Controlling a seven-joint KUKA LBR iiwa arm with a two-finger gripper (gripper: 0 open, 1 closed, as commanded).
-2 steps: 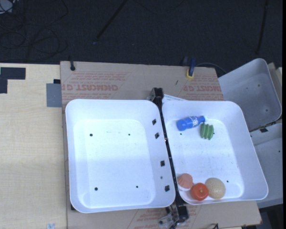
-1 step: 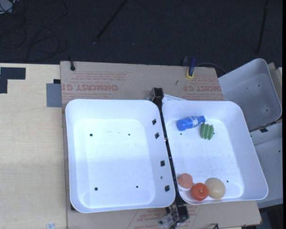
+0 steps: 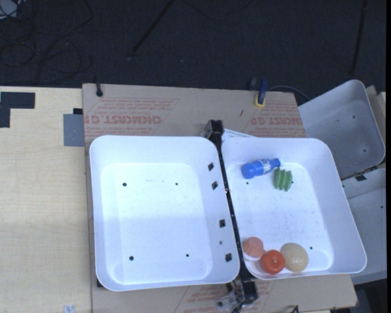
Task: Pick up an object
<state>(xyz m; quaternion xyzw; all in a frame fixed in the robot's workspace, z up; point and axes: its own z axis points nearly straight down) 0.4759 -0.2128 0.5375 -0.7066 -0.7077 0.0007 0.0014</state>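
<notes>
1. Gripper state: cannot tell from this view, so I'm not claiming open, closed or holding anything.
2. All candidate objects sit in the right bin [image 3: 342,204].
3. Blue bottle [image 3: 260,167]: lying on its side in the far part of the right bin, white band near one end, long axis roughly across the bin.
4. Green ribbed object [image 3: 283,178]: just beside the bottle, on its near right. I can't tell if the two touch.
5. Near corner cluster against the bin's front wall: pink round piece [image 3: 253,246], red ball [image 3: 272,261], pale yellow ball [image 3: 294,257].
6. The red ball sits between the other two and looks to be touching both. The pink piece is closest to the divider side.
7. The two groups are well apart, with bare bin floor between them.
8. Left bin [image 3: 117,150] butts against the right bin. A row of small black clips [image 3: 215,185] runs along the shared edge.
9. Both bins rest on a cardboard sheet [image 3: 150,113] with red lettering, on the pale wood bench [image 3: 32,207].
10. A blue and yellow clamp [image 3: 260,92] sits on the cardboard's far edge. A light grey panel [image 3: 342,119] lies off the right bin's far right corner.
</notes>
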